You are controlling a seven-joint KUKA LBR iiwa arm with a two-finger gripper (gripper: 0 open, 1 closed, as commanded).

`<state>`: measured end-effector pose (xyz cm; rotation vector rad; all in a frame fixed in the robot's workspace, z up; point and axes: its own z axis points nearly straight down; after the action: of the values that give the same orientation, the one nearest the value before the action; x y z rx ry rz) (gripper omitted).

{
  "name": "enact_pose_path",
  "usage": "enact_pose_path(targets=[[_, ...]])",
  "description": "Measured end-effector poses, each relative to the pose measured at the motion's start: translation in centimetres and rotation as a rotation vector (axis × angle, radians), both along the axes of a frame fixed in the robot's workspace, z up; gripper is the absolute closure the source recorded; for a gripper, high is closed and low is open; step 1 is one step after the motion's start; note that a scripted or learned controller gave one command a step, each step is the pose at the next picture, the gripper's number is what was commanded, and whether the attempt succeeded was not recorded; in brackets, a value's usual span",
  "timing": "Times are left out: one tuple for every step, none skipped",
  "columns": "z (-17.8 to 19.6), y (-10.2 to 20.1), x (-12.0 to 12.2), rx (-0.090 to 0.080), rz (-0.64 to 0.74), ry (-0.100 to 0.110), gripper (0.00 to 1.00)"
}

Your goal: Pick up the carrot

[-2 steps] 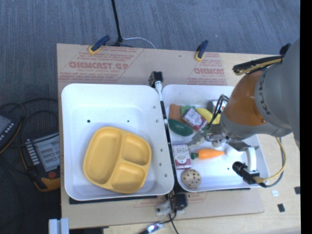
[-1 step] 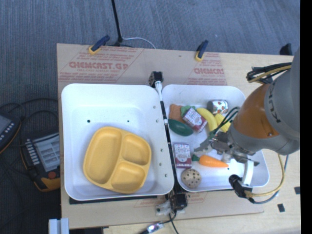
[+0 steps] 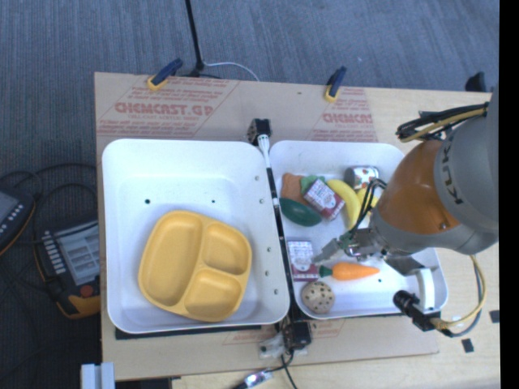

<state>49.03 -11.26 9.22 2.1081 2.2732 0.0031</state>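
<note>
The carrot (image 3: 358, 271) is orange with a green tip at its left end. It lies flat on the floor of the right bin (image 3: 381, 302), near the front. My gripper (image 3: 347, 248) hangs just above and behind the carrot, under the orange band of the arm, and its metal parts almost reach the carrot's top edge. The carrot looks to be resting on the bin, not lifted.
In the right bin are a banana (image 3: 347, 199), a red packet (image 3: 323, 198), a dark green vegetable (image 3: 298, 211), a silver can (image 3: 362, 175), a small red-and-white packet (image 3: 300, 256) and a speckled round ball (image 3: 317, 297). The left bin (image 3: 130, 177) holds a yellow divided plate (image 3: 195, 264).
</note>
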Motion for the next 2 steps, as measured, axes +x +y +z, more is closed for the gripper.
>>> enact_pose_path(targets=[[-0.1, -2.1, -0.1, 0.015, 0.346, 0.019, 0.00], [0.9, -2.0, 0.1, 0.014, 0.344, 0.015, 1.00]])
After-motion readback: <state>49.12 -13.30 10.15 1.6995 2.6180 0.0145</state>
